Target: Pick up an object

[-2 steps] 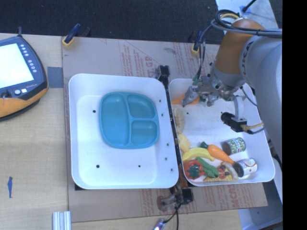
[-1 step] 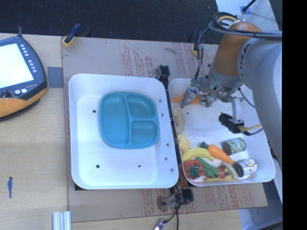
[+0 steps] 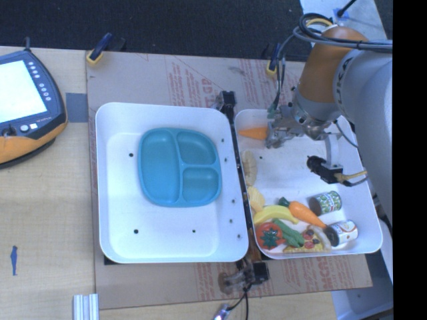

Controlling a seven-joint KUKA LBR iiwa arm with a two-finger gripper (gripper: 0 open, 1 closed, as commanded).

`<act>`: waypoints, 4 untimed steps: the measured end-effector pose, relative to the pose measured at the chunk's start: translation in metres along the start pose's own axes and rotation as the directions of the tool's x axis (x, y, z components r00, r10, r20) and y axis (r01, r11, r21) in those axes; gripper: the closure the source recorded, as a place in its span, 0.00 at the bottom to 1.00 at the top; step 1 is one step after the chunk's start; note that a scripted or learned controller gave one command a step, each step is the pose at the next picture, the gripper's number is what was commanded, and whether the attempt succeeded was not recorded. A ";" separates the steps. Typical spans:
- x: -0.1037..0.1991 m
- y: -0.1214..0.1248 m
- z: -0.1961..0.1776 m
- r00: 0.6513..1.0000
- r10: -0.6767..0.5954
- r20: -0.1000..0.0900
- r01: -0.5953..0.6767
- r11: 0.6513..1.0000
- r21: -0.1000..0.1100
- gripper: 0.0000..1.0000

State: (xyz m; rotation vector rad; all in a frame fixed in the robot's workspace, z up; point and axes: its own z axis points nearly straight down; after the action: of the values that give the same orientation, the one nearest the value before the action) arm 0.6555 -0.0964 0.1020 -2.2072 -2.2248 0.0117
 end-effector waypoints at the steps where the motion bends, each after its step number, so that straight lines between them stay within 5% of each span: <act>1: 0.000 0.000 0.000 1.000 0.000 0.000 0.000 1.000 0.000 0.00; 2: -0.001 0.000 -0.011 1.000 -0.002 0.001 0.002 1.000 0.000 1.00; 3: -0.001 0.000 -0.010 1.000 -0.002 0.001 0.002 1.000 0.001 0.00; 4: 0.003 0.000 0.010 1.000 0.002 0.001 -0.002 1.000 -0.004 0.00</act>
State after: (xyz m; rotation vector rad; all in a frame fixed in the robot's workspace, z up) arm 0.6557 -0.0937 0.0916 -2.2125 -2.2249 0.0080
